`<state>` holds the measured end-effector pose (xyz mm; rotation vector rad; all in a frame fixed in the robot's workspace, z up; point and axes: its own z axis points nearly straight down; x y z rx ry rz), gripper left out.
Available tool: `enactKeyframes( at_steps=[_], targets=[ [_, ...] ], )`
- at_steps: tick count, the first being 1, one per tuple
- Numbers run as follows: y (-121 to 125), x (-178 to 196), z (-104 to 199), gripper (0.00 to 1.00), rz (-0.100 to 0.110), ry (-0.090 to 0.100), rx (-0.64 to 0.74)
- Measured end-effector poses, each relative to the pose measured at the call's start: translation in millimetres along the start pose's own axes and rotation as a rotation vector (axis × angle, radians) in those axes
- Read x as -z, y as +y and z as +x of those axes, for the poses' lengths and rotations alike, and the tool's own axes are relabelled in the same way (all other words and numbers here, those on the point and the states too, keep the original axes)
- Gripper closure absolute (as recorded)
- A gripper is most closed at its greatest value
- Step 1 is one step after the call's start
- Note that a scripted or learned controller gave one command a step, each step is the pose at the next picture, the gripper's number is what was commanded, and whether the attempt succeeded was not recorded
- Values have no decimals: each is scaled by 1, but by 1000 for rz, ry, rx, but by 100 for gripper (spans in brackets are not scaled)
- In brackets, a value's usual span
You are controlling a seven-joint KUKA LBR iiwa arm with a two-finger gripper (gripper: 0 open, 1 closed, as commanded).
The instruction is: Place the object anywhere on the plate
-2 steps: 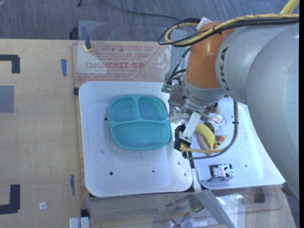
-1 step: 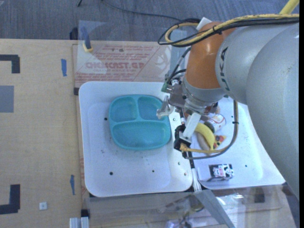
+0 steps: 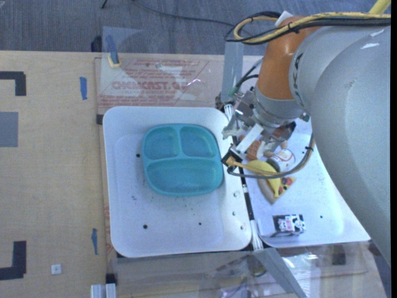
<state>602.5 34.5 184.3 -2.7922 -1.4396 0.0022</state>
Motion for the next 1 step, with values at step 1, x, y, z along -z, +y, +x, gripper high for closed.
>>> enactKeyframes(
  at_steps=[1],
  targets=[
    [-1, 10, 2, 100, 0, -1, 6]
  ],
)
